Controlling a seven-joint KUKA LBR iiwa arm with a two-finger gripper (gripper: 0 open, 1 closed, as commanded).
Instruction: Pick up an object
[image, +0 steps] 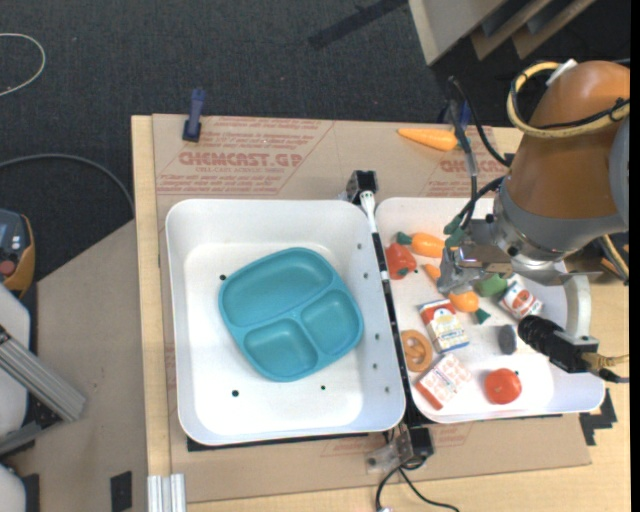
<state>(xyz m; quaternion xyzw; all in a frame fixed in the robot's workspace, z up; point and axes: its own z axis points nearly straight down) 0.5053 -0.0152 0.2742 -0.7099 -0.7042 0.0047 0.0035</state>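
Down in the right bin (585, 398), the end effector (462, 272) hovers over a small orange piece (463, 299); whether it is open or closed cannot be told. Just beyond lie a milk carton (445, 326) and pretzel (416, 349), farther off a tomato (502, 385), and farthest the teal divided plate (290, 313).

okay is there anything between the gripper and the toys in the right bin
Nothing visible does. The gripper is already down among the toys in the right bin, right above a small orange piece, with the red tomato and pretzel lying nearer the front.
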